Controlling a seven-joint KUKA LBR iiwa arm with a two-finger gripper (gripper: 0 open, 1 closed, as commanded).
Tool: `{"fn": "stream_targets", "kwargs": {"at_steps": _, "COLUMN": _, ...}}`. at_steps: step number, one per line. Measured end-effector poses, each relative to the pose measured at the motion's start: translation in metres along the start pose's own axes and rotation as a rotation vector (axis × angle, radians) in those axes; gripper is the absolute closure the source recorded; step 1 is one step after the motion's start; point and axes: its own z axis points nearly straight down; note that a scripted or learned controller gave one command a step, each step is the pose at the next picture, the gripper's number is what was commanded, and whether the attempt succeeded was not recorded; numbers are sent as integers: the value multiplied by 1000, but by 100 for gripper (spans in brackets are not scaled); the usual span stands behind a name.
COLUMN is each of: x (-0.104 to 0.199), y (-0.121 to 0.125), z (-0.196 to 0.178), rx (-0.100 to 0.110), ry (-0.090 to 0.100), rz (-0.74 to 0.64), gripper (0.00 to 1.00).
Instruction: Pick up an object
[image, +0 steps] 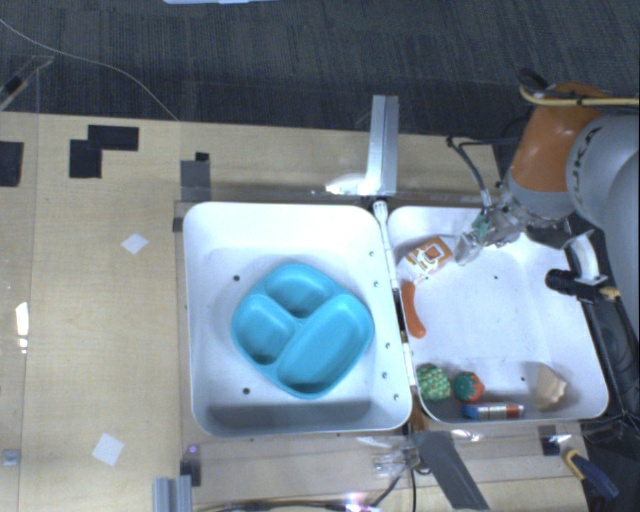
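Observation:
My gripper hangs low over the far part of the right bin, below the arm's orange band. Just to its left lies a small orange and white packet, apart from the gripper by a narrow gap. An orange stick-shaped item lies along the bin's left wall. Along the near edge lie a green ball, a small red and green piece, a marker-like tube and a tan block. Nothing shows in the gripper.
The left bin holds a blue divided plate. A metal post stands behind the wall between the bins. Black cables run along the right bin's right side.

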Motion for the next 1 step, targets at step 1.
{"fn": "stream_targets", "kwargs": {"at_steps": 1, "x": 0, "y": 0, "z": 0, "rx": 0, "ry": 0, "rz": 0, "gripper": 0}}
